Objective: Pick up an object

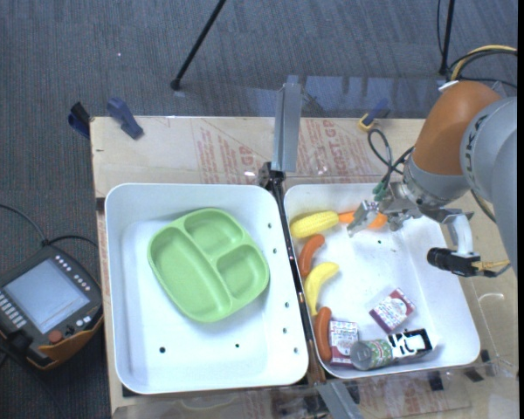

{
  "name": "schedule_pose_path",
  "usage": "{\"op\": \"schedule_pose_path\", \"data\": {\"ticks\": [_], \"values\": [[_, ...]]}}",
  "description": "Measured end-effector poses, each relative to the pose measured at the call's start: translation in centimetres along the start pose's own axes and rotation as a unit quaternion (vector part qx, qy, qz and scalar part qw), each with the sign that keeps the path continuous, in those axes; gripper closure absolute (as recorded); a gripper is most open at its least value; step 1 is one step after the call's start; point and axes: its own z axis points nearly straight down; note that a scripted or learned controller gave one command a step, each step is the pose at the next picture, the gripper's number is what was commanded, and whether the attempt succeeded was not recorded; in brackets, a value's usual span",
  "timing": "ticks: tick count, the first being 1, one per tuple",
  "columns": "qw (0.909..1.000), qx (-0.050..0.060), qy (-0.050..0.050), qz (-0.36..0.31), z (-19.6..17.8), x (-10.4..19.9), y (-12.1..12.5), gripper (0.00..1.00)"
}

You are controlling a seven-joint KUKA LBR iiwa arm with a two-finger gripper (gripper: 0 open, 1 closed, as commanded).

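Observation:
My gripper [372, 214] hangs low over the far left part of the right bin [437, 278], right above an orange carrot [347, 218] that pokes out on both sides of it. A yellow corn cob [313, 224] lies just left of the carrot. Whether the gripper touches the carrot cannot be made out. Along the bin's left wall lie a reddish sausage [311, 253], a yellow banana [321, 279] and a second sausage [323, 332].
At the right bin's near edge sit a red-and-white packet [391, 309], a small carton [342, 332], a can [371, 353] and a black-and-white box [411, 342]. The left bin [131, 321] holds a green divided plate [210, 263]. A metal post [288, 133] stands behind the bins.

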Motion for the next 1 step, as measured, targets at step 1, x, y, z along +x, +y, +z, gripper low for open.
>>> {"op": "schedule_pose_path", "data": {"ticks": [1], "values": [[1.0000,-0.001,0.000,0.000,-0.97,-0.08,0.03,1.00]]}}
